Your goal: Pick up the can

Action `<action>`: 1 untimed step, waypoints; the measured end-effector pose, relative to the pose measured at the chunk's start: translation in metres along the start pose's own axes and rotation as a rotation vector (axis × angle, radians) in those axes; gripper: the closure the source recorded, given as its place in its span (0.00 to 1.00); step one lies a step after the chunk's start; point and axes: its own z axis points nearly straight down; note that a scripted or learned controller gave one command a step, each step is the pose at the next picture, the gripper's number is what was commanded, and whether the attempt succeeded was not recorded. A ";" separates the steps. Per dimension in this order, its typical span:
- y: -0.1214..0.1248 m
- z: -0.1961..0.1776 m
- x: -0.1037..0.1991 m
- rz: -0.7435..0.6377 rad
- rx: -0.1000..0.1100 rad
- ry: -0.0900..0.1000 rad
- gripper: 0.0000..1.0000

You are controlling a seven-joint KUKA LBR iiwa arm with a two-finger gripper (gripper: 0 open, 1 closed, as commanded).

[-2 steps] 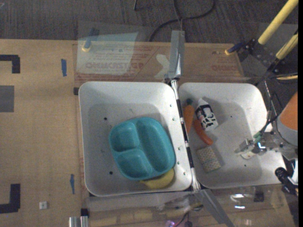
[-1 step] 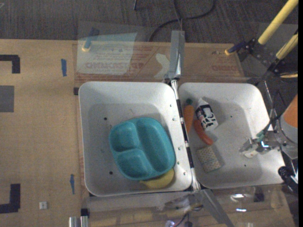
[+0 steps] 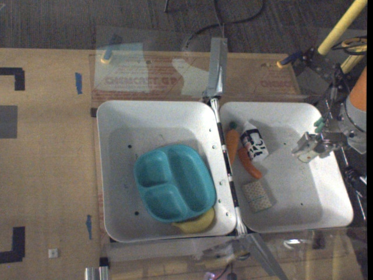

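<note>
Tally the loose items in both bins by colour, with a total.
Teal: 1, divided plate
Yellow: 1, item under the plate
Orange: 1, carrot
White and black: 1, can
Tan: 1, sponge
Total: 5

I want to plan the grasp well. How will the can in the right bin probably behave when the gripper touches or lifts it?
The can lies on its side, so a push would likely roll it. It rests against the carrot, which may block rolling that way. It looks small, probably light, and its smooth round wall could slip in the gripper.
</note>
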 end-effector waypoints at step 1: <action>0.030 0.010 0.025 0.097 0.001 0.000 1.00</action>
